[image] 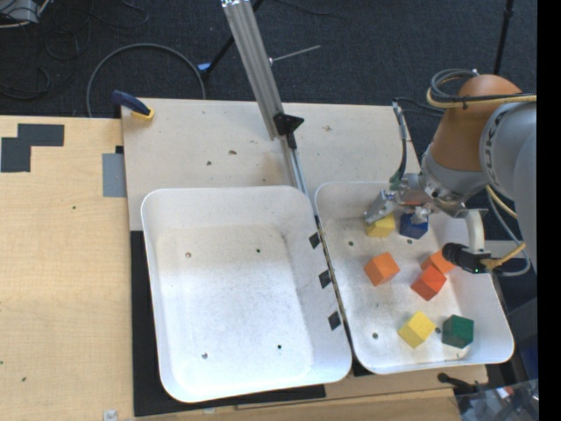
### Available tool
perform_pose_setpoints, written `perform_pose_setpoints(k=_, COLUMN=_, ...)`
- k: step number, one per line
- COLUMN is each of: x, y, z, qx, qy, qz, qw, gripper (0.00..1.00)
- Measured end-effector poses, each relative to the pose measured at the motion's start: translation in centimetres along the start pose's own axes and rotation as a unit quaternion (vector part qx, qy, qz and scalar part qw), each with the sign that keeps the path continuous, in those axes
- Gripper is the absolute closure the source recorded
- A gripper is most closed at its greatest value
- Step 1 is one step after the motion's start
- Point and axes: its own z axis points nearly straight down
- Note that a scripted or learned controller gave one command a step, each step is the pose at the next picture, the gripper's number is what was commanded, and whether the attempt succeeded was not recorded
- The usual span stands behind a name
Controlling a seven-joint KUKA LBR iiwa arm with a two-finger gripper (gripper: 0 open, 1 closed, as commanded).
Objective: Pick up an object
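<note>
Smooth white right bin (pixel 491 340) holds matte cubes; claw (pixel 396 207), grip unclear, above yellow cube (pixel 381 227).

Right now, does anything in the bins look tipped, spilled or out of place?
Nothing stands out. The blocks all lie inside the right bin: yellow block and blue block by the gripper, plus an orange block and a green block.
</note>
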Motion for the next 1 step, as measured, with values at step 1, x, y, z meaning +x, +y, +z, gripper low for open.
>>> perform_pose_setpoints(k=1, x=0.72, y=-0.4, z=0.93, qx=0.004, qy=0.002, qz=0.001, qw=1.0, gripper=0.0)
